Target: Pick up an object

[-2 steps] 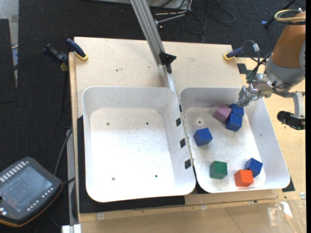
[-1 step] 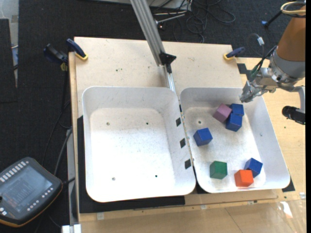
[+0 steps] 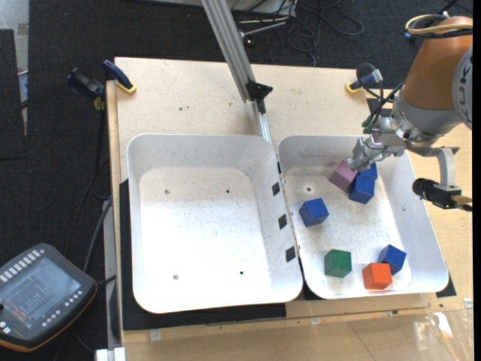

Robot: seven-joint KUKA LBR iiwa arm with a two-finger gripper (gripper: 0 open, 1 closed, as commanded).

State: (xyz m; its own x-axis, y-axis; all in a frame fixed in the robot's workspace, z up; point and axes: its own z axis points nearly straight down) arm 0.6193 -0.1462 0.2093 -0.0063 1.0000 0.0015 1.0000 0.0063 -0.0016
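Observation:
My gripper (image 3: 366,159) hangs low over the back of the right bin (image 3: 425,228), reaching in from the right under the orange-banded wrist. Right at its tip lie a purple block (image 3: 343,176) and a blue block (image 3: 363,187), touching each other. Whether the tip touches either one I cannot make out. Another blue block (image 3: 313,211) sits near the bin's middle. Along the front of the bin are a green block (image 3: 338,262), an orange block (image 3: 377,276) and a third blue block (image 3: 392,257).
The left bin (image 3: 203,224) adjoins the right one along a shared wall. A slanted metal pole (image 3: 233,43) rises from behind that wall. Clamps (image 3: 113,77) sit at the bench's back corners. A teach pendant (image 3: 37,295) lies at the lower left.

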